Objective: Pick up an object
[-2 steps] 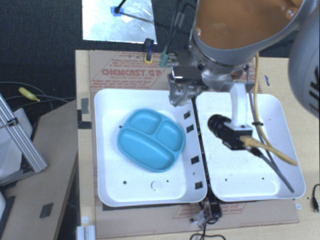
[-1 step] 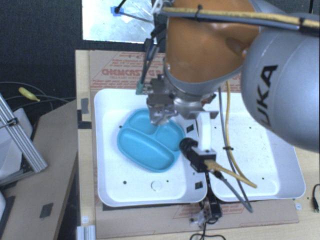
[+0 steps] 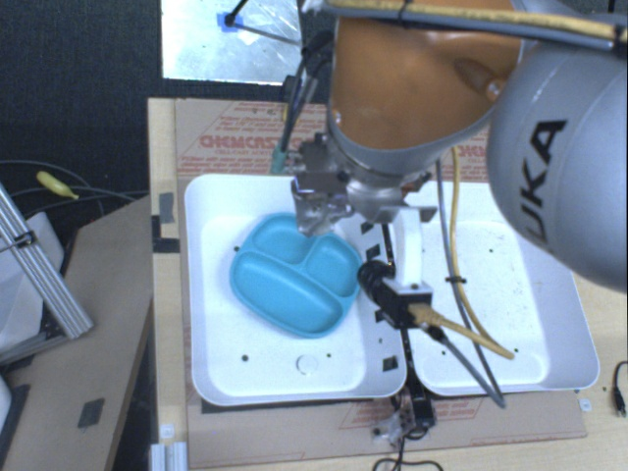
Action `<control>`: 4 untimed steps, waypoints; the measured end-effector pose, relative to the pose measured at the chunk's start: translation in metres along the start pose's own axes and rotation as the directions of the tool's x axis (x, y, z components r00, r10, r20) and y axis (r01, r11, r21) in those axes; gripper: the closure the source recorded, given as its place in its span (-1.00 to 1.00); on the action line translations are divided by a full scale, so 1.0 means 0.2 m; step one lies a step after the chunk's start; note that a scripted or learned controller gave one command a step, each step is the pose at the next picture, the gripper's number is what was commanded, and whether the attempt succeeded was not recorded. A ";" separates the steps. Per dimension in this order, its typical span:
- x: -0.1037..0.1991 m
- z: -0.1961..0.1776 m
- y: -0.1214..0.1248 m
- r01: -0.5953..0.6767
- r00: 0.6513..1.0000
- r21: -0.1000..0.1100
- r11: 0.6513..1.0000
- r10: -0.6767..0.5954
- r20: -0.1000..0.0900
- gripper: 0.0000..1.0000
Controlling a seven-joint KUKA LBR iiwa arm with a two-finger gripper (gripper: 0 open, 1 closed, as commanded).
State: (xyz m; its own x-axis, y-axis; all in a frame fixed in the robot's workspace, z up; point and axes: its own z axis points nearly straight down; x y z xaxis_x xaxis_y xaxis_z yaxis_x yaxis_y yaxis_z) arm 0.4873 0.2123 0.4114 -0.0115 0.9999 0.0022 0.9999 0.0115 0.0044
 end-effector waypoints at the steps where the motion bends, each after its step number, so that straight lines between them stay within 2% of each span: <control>1: 0.10 0.19 0.17 -0.005 1.000 0.005 1.000 0.005 0.003 1.00; 2: 0.11 0.55 -0.02 -0.009 1.000 0.011 1.000 0.009 0.005 1.00; 3: 0.10 0.92 0.03 -0.012 1.000 0.009 1.000 0.012 0.005 1.00; 4: 0.11 0.90 0.04 -0.012 1.000 0.004 1.000 0.012 0.001 -1.00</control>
State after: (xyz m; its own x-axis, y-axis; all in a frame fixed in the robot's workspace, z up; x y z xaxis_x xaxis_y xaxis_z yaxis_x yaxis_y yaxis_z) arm 0.4949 0.2343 0.2322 0.0004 1.0000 0.0007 1.0000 -0.0004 0.0000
